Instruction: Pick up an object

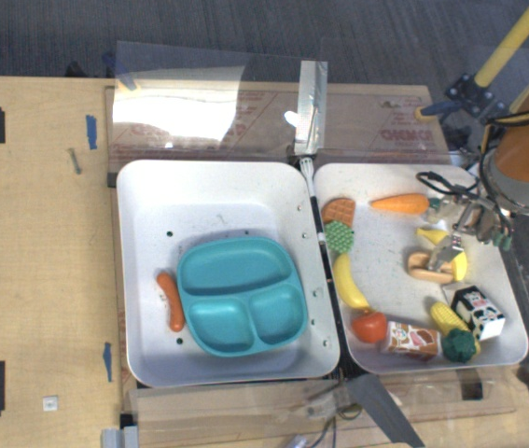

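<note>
Bench w/ 2 white bins (pixel 143 185): 1 teal tray (pixel 241 292), 1 carrot (pixel 399 204); jaws' state unclear.

a robotics lab: taped plywood bench (pixel 31 278), white bins (pixel 143 194), toy food.

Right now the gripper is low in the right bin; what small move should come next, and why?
Probably a short straight descent. The gripper sits directly above the small yellow and tan toy near the right bin's right side, and nothing looks lifted yet. The carrot and corn lie apart, so dropping there looks safe.
</note>
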Robot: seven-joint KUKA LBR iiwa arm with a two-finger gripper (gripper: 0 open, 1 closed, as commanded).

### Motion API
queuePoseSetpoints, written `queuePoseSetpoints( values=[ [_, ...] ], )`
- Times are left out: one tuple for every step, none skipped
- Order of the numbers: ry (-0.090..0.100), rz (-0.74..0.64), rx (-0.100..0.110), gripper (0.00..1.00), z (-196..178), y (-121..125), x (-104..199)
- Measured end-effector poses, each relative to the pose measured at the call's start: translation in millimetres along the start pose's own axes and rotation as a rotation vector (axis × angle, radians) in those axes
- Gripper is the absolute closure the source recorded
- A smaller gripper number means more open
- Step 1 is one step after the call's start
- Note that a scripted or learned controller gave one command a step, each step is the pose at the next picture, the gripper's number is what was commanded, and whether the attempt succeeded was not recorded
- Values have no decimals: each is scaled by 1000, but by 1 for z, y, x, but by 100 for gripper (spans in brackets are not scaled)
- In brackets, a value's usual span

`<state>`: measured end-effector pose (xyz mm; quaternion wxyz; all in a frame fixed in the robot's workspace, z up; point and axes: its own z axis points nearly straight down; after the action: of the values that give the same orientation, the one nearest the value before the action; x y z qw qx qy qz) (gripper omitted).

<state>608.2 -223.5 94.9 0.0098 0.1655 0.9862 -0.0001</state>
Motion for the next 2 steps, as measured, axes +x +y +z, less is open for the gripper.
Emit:
queuePoseSetpoints(
  values=[
    [-2,104,1,0,-1,36,38],
    [-5,141,-2,0,-2,16,63]
  ],
)
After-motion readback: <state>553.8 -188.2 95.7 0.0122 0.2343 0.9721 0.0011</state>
